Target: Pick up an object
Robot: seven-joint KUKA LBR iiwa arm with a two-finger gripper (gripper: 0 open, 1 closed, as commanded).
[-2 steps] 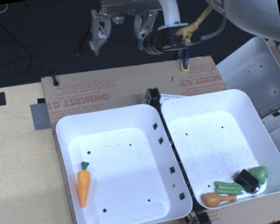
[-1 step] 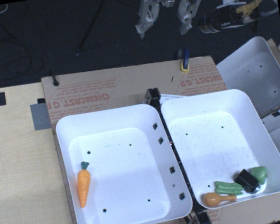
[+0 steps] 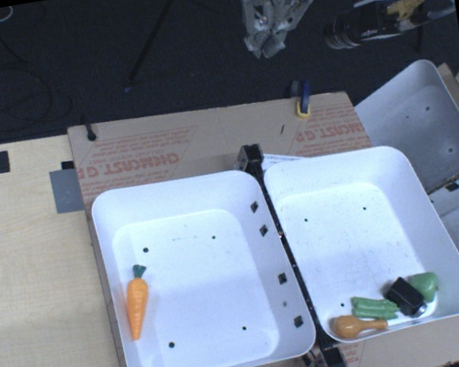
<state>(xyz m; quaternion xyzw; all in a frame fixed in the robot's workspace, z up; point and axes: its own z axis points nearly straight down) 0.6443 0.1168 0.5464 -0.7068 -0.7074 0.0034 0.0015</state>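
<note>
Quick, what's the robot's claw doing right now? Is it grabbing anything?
Claw: up above the bins, nothing between its fingers; open or shut cannot be told.

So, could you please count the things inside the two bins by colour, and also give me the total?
Orange: 2, the carrot in the left bin and an orange pear-shaped piece in the right bin.
Green: 2, a long green piece and a rounder green piece, both in the right bin.
Black: 1, a black block between the green ones.
Total: 5
</note>
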